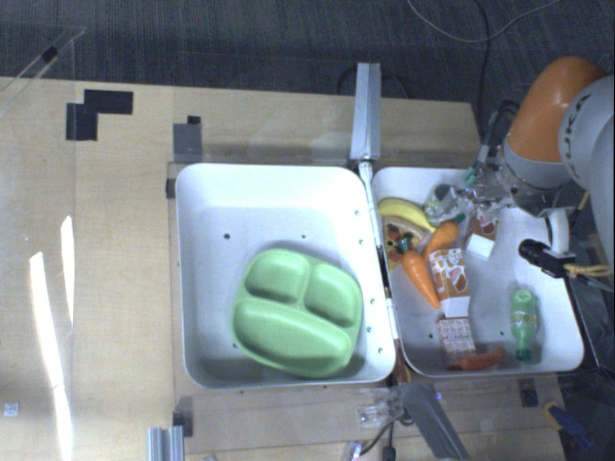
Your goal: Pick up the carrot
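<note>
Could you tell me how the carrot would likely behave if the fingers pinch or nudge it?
The carrot looks smooth and tapered, so it may slip toward its thin tip. Round, it could roll when nudged. The banana and packets crowd it, likely hampering a clean pinch.

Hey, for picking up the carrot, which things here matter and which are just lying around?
Matter:
carrot, in the right bin
gripper

Lying around:
banana
green bottle
green divided tray in the left bin
snack packet
</note>
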`<state>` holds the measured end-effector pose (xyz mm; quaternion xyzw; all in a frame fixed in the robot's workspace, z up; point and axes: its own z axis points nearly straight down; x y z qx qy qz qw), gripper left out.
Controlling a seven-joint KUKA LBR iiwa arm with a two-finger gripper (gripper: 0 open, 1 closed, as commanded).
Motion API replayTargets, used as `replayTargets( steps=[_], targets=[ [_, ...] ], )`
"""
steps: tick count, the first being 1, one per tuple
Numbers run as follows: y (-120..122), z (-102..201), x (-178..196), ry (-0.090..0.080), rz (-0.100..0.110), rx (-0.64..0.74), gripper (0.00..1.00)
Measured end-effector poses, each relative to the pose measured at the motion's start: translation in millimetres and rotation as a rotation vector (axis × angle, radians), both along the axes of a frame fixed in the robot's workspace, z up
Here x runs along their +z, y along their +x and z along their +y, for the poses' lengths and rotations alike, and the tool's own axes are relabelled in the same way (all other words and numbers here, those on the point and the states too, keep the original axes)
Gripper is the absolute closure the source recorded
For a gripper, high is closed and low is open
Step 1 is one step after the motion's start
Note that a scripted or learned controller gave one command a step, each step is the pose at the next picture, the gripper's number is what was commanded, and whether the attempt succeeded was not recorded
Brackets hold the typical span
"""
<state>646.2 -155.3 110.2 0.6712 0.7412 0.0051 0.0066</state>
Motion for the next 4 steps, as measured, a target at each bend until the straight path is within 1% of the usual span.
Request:
replayTargets(
  steps=[1, 2, 3, 4],
  targets=[
    [17, 19, -11, -0.001, -0.015, 0.0, 0.0],
    [11, 43, -23, -0.001, 0.008, 0.102, 0.0],
    [-71, 54, -21, -0.001, 0.006, 0.126, 0.0],
    [-9, 0, -20, 0.022, 0.044, 0.138, 0.0]
  ],
)
